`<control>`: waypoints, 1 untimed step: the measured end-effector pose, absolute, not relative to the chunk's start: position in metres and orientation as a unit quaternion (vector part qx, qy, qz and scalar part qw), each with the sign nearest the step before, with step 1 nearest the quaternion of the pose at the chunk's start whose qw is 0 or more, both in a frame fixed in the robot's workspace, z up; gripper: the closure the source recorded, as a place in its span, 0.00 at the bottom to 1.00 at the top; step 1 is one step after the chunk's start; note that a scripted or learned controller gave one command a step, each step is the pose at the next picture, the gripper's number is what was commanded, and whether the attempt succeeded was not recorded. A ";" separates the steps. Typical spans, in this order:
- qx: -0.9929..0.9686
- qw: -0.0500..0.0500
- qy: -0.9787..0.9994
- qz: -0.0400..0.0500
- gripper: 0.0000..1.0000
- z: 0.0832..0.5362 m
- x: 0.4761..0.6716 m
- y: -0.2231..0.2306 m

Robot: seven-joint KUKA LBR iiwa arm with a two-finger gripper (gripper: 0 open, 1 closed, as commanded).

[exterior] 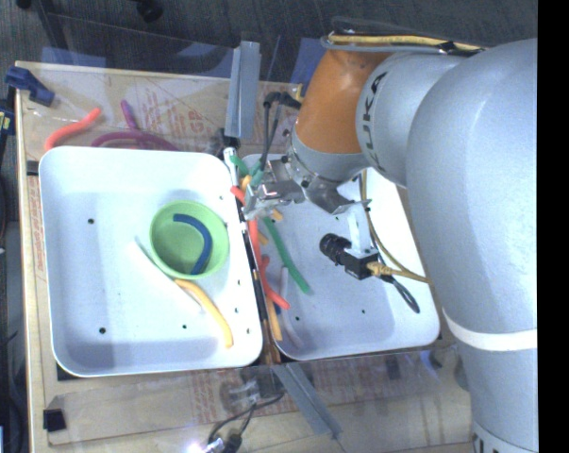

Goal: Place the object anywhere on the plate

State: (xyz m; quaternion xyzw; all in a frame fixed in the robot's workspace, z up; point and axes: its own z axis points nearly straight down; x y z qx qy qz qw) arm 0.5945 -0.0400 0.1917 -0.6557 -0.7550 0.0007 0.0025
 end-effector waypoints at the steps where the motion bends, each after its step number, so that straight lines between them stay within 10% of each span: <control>1: -0.656 0.003 -0.755 0.001 0.00 0.192 0.594 -0.040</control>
